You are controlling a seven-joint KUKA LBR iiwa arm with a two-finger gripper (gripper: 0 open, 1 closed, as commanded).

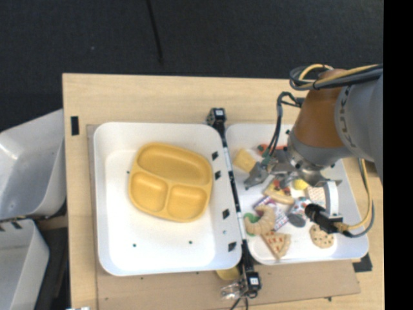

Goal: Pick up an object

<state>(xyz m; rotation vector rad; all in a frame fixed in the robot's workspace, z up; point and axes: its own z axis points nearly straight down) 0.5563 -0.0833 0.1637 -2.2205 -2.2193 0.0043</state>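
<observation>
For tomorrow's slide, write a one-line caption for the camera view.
KUKA arm's gripper low over toy food in the right bin; yellow divided plate in the left bin.

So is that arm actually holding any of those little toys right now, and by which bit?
It cannot be told. The gripper is down among the toy food pieces in the right bin, but the arm's wrist covers its tips, so no held piece shows.

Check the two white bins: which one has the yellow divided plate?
The left bin: the yellow plate lies in it; the right bin holds small toy foods.
</observation>
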